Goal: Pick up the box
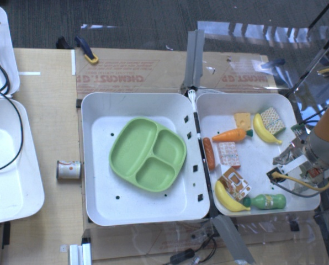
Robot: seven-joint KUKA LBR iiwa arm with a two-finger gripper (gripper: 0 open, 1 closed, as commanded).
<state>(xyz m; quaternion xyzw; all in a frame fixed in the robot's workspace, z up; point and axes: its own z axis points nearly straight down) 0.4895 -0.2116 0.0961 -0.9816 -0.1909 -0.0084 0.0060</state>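
A small brown and white box [235, 184] lies in the right bin [297, 112], leaning against a banana [229, 199] near the front wall. A pink and white carton [229, 153] lies flat just behind it. At the back right, a speckled box [272, 120] rests beside a second banana [265, 130]. My gripper [279, 167] hangs low over the right side of this bin, roughly a hand's width right of the brown box. Its fingers are open with nothing between them.
The right bin also holds a carrot [232, 135], a yellow cheese wedge [242, 120], a red sausage [208, 152] and a green bottle [269, 202]. A green divided plate [148, 154] sits in the left bin [93, 148]. A small can [69, 170] lies on the bench.
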